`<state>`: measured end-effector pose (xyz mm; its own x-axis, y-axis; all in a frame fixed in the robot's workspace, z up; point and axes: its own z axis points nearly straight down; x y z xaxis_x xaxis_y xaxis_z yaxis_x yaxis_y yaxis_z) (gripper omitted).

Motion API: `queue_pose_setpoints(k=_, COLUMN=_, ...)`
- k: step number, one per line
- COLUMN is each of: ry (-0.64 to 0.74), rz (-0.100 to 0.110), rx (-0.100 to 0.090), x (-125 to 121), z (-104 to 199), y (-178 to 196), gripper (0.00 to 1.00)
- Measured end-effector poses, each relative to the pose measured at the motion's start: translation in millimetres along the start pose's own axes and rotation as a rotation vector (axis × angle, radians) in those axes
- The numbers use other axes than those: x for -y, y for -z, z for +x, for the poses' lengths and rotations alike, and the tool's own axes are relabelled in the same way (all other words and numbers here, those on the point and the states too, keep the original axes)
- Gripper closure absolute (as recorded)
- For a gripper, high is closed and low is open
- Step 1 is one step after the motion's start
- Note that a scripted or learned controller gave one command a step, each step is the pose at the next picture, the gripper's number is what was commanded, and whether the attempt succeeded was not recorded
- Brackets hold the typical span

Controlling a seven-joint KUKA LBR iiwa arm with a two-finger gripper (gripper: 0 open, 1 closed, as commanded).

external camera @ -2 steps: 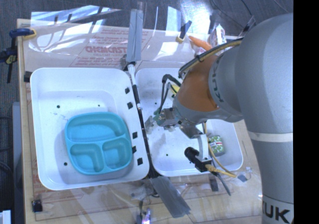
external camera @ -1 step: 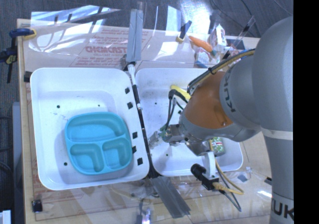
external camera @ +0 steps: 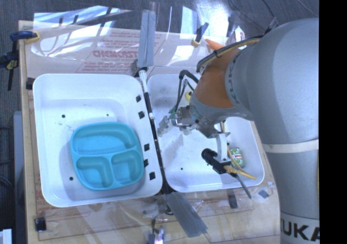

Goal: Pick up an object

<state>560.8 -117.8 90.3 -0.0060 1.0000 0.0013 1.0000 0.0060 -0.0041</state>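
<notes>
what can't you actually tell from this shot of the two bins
1. Gripper, camera view: the arm covers most of it from above, so whether it grips anything cannot be told.
2. Right bin, camera view: the arm hides much of its floor, so anything lying beneath is unseen.
3. Small green item in the right bin, camera view: partly behind the arm's hardware and too small to identify.
</notes>
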Motion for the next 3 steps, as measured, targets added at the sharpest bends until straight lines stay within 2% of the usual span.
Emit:
queue_pose_setpoints(k=1, ry=-0.012, rz=-0.001, rx=0.000, x=-66.3, z=-20.5, y=0.8, gripper=0.00)
queue_pose_setpoints(k=2, ry=0.016, rz=0.001, rx=0.002, x=18.1, z=2.3, y=0.1, gripper=0.00)
queue_pose_setpoints(k=3, ry=0.032, rz=-0.003, rx=0.003, x=84.3, z=1.8, y=0.5, gripper=0.00)
